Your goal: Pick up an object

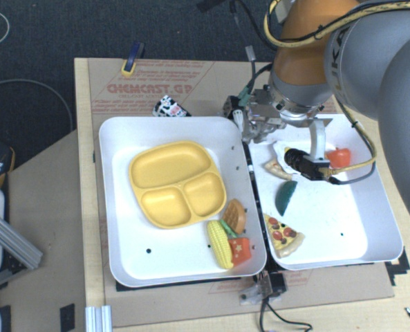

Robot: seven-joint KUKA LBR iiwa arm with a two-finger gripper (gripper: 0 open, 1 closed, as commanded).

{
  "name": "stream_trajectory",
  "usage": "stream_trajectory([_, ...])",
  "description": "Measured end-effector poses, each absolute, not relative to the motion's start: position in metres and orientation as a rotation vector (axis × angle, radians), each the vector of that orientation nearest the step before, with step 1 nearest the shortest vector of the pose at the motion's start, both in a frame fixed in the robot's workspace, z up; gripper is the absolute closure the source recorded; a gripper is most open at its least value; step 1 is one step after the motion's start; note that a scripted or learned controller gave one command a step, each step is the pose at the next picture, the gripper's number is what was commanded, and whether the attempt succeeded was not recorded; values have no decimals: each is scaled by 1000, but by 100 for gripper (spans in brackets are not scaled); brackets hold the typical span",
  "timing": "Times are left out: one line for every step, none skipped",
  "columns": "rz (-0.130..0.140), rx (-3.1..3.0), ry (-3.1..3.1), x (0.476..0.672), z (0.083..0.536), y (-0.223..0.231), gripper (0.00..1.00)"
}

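On the far left of the table (87, 185), up on the brown board, there's a small blue and yellow clip-looking thing (131, 59). A little black-and-white patterned piece (170, 107) sits just outside the left bin (122, 241).

That bin is smooth white plastic and holds a glossy yellow plate (177, 183) split into three compartments. Right below the plate is a bumpy yellow corn cob (220, 244), packed in with a brown bread-like chunk (235, 216) and a red piece (241, 250).

The pincer (256, 126) hangs at the top end of the wall between the two bins. Honestly I can't tell if it's open or closed, and I don't see anything in it.

Candidates to pick up in the right bin (350, 213):
- a flat beige wedge (277, 168), the one nearest the pincer
- a dark teal leaf-shaped piece (285, 197) just under the wedge
- a toy pizza slice (285, 236) with red dots, near the front edge
- a rounded red-orange bit (339, 158) further right
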State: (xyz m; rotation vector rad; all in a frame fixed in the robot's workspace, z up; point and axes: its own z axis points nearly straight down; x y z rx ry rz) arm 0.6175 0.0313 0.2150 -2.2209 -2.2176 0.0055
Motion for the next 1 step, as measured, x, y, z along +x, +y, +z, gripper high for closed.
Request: stream_trajectory([-4, -2222, -2223, 620, 229, 32, 100])
